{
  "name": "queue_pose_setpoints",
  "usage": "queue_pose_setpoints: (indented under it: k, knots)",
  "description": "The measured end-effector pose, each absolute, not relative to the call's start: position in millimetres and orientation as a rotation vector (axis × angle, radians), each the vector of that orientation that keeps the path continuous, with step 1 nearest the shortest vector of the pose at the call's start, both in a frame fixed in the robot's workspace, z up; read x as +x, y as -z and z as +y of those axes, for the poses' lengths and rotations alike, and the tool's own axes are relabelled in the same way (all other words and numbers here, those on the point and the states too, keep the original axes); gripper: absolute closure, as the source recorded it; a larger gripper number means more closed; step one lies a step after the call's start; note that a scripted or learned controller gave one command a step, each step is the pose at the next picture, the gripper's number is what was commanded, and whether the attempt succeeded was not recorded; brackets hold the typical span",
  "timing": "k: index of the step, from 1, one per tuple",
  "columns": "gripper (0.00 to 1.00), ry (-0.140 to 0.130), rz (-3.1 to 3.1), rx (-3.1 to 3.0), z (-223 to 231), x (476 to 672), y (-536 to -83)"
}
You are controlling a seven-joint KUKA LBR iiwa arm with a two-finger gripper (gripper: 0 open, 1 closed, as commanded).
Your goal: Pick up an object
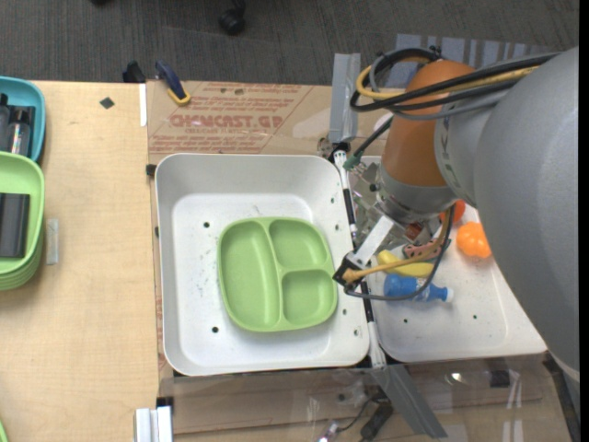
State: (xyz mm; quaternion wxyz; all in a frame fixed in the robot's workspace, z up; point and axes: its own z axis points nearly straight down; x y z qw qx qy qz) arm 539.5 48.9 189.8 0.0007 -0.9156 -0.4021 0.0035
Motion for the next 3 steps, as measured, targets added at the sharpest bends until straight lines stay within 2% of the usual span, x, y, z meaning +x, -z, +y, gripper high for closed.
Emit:
queue_pose_setpoints:
  k: [1,2,3]
  knots:
    - [1.0,-0.011,-0.703,-3.062,83,503.6,-190]
    - [1.0,-0.005,-0.354,-3.124,161,482.4,-182]
    - [1.0,0.0,-0.391,-3.121,195,488.6,-372]
